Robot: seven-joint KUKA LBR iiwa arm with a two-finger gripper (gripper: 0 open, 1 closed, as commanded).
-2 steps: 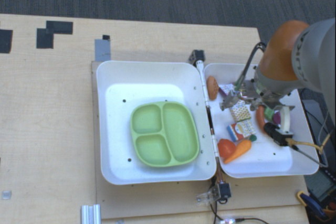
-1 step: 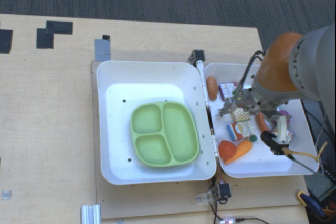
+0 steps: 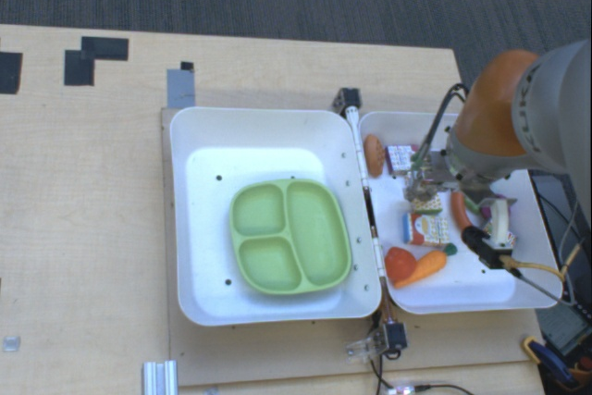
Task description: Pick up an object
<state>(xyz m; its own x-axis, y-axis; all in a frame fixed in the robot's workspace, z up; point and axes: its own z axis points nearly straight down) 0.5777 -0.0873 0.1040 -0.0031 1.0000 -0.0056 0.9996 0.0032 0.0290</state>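
Note:
My gripper [image 3: 424,191] hangs low over the middle of the right bin [image 3: 481,291], on the grey arm with its orange band [image 3: 495,106]. Just below it lies a small printed carton [image 3: 425,228]. A red round toy fruit [image 3: 399,265] and an orange carrot [image 3: 429,265] lie at the bin's near side. An orange-brown bread-like piece [image 3: 374,154] and a small patterned box [image 3: 400,158] rest near the bin's left wall. A red sausage-shaped piece [image 3: 460,211] and a white item [image 3: 500,223] lie to the gripper's right, partly under the arm.
The left bin [image 3: 199,199] holds a green divided plate [image 3: 290,236] with three compartments. A ridge [image 3: 363,199] separates the two bins. Cables [image 3: 532,271] run over the right bin's near right corner. Wooden benchtop surrounds the bins.

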